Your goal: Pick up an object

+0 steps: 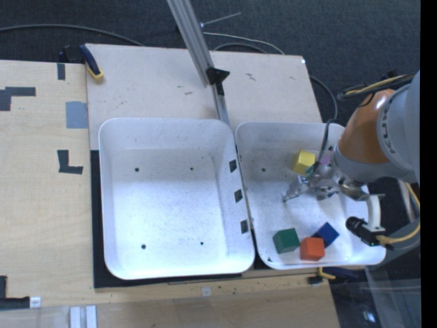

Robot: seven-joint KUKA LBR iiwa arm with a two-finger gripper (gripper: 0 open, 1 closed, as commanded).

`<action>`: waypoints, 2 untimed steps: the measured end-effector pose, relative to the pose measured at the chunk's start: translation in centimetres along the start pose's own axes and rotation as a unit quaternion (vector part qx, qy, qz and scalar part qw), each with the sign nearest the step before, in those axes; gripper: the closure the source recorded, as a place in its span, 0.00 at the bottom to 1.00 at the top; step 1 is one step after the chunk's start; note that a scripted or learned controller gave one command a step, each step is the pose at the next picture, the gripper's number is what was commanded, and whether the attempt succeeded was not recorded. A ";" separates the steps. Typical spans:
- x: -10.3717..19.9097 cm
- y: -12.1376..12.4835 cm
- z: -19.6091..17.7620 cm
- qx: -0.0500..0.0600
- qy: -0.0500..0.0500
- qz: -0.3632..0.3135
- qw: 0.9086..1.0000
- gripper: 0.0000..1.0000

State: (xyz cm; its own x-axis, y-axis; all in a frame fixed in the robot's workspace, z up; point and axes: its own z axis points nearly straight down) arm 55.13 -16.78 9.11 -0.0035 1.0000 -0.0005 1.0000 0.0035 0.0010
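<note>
While the gripper (295,191) hangs low in the right bin (270,139), fingers spread and holding nothing, just below the yellow block (304,161), the pick remains to be made.

Place: a robotics lab, by every sign.
Counter (41,183): bare plywood, patched with grey and black tape marks.
Bins (164,132): two plain white trays, side by side.
Rigging: aluminium rail (191,29) overhead, cables (273,46) trailing across dark carpet.
</note>
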 end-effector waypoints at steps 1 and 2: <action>2.3 7.1 0.0 0.000 0.001 -0.002 1.000 0.00; -0.3 13.0 -0.1 0.002 -0.003 0.003 1.000 0.00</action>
State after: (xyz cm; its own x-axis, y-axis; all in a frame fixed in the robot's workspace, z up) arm 68.11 -17.05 9.21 0.0025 1.0000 -0.0060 1.0000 -0.0025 -0.0027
